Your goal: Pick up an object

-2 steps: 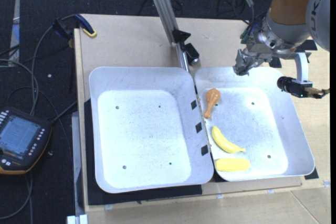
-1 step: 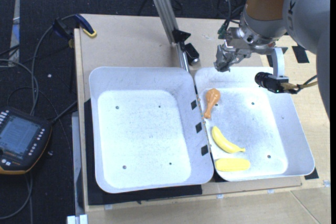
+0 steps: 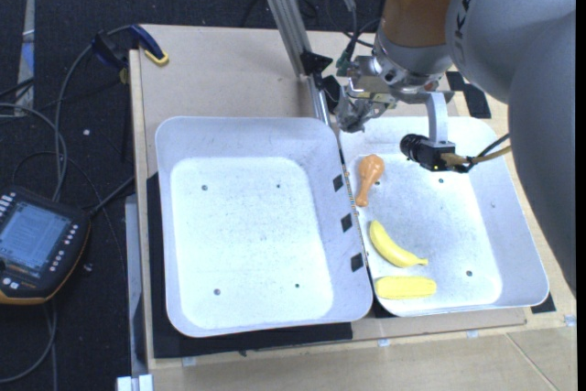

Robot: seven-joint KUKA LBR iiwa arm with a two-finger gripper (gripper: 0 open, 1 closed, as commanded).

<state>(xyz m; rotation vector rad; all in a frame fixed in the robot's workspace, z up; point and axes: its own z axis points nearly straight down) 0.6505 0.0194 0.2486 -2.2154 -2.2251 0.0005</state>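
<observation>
Over in the right bin lie three small toys: an orange drumstick near the top, a yellow banana below it, and a flat yellow piece at the bottom edge. They look like light, hard plastic, smooth and a bit slippery (so they may slide). The drumstick is nearest the end effector, which hangs above the bin's top left corner, holding nothing that can be seen. Its thin stick end looks easiest to pinch. How wide the end effector is, I cannot tell.
</observation>
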